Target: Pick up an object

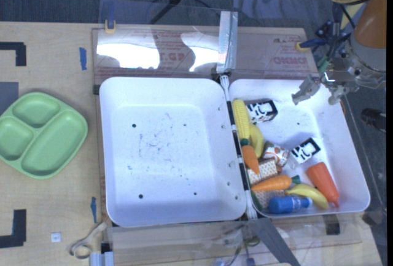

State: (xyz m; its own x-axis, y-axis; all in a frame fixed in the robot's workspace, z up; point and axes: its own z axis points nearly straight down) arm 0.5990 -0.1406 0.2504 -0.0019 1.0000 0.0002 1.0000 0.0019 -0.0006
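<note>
Orange and yellow toy food fills the right bin (pixel 359 197) at the lower right of the frame: a corn cob (pixel 241 118), carrots (pixel 271 183), a banana (pixel 309 193), a blue bottle (pixel 287 204), all crowded against the divider, likely where they slid. Higher, at the bin's upper right corner, the claw (pixel 319 91) hangs with its fingers spread wide and nothing between them, apparently poised for a descent. Left of it lies the left bin (pixel 123 136), and a green plate (pixel 40 134) rests on the tabletop (pixel 49 209) at far left.

Red print on cardboard (pixel 184 50) behind bins mirrored, blurred; no text legible.
</note>
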